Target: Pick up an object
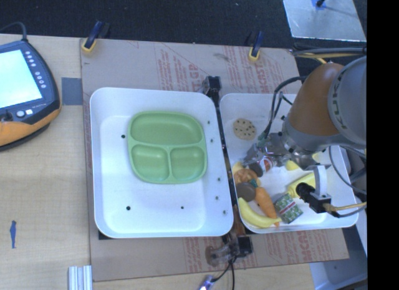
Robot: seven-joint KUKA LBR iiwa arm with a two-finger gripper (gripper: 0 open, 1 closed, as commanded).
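The right bin [249, 109] holds a pile of small toy foods: a round cookie [244, 128], a yellow banana [254, 217], an orange carrot [265, 202], a brown piece [246, 191] and a green packet [287, 208]. My gripper [262, 155] is low over the middle of this pile, just below the cookie and above the carrot. The grey arm with its orange band [318, 105] hides the bin's right part. A green divided plate [167, 146] lies in the left bin [112, 214].
A teach pendant [22, 92] rests on the bench at the far left. Clamps [92, 37] hold the cardboard sheet at the back. Cables [340, 207] run over the right bin's front right corner.
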